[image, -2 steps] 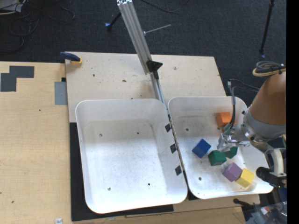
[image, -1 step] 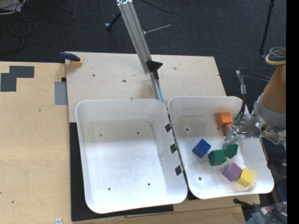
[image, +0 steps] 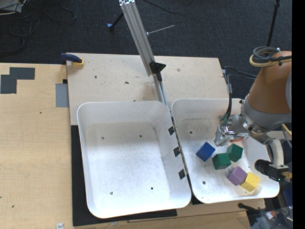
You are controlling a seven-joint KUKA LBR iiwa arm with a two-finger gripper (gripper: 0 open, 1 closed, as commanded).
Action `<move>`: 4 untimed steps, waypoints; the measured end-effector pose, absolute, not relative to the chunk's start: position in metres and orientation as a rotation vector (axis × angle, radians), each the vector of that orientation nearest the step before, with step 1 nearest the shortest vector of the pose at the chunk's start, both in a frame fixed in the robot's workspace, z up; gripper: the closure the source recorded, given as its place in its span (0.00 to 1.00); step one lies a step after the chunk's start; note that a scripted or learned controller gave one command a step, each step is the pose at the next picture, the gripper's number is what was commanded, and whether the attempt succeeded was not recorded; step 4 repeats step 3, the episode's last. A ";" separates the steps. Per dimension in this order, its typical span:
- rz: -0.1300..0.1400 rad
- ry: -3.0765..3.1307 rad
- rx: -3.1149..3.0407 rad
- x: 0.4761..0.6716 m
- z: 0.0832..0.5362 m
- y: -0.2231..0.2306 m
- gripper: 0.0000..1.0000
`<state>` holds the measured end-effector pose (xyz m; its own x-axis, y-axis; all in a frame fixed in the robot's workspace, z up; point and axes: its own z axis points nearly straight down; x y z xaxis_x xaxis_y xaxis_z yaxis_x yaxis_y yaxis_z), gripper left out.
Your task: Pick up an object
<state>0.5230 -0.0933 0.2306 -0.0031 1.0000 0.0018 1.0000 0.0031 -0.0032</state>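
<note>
The right bin (image: 200,113) holds several small blocks. A blue cube (image: 205,151) lies near its middle. Two dark green cubes sit to the right of it, one (image: 221,161) lower and one (image: 235,152) slightly higher. A purple cube (image: 237,175) and a yellow cube (image: 250,182) lie near the bin's front right corner. My gripper (image: 222,136) hangs over the right bin, just above and right of the blue cube, close to the upper green cube. Nothing shows between its metal fingers.
The left bin (image: 95,128) stands beside the right one, with a dividing rim (image: 176,147) between them. A slanted aluminium bar (image: 140,37) rises behind the bins. The orange-banded arm (image: 269,89) fills the right side above the bin. Cables lie on the dark floor.
</note>
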 end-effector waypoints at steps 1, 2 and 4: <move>0.000 -2.225 -2.214 0.530 0.240 -0.041 1.00; 0.002 -2.224 -2.214 0.544 0.228 0.013 1.00; 0.001 -2.225 -2.213 0.548 0.234 0.074 1.00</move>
